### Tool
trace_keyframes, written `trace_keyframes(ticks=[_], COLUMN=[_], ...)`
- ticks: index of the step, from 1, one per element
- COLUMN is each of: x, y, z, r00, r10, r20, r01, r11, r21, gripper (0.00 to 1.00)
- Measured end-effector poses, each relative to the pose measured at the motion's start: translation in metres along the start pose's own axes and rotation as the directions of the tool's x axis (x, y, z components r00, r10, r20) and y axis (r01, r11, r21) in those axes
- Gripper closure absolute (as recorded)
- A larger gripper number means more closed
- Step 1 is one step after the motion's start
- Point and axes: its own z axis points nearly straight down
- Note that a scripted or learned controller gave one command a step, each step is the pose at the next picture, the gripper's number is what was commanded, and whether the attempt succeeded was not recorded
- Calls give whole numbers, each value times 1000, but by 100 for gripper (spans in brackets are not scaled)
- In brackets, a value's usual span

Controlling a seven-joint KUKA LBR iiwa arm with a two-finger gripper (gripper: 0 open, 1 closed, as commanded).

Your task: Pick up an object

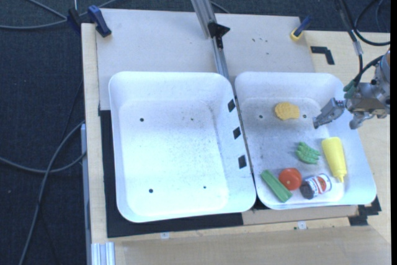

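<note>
Gripper [340, 118] w/ fingers spread, holding nothing, over right bin [260, 87] far edge. Below it: yellow bottle [335, 157], green toy [307, 152], tomato [289, 179]; yellow disc [287, 111] to its left.

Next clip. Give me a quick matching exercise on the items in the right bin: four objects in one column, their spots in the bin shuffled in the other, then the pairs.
Objects:
1. yellow bottle
2. orange-yellow round piece
3. green stick
4. red tomato

Places:
A. far part of the right bin, apart from the rest
B. near edge, leftmost of the cluster
C. right side, just below the gripper
D. near edge, between the green stick and a small red-and-white can

Pairs: 1-C, 2-A, 3-B, 4-D
</note>
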Motion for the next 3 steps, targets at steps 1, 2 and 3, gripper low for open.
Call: trace_keyframes(ticks=[1,2,3], x=[-9,-10,-19], y=[12,14,30], z=[197,182,39], r00=[1000,1000,1000], r10=[0,1,0], r20=[0,3,2], r01=[0,-1,1], r11=[1000,1000,1000], r21=[1,-8,-9], gripper=[0,100,100])
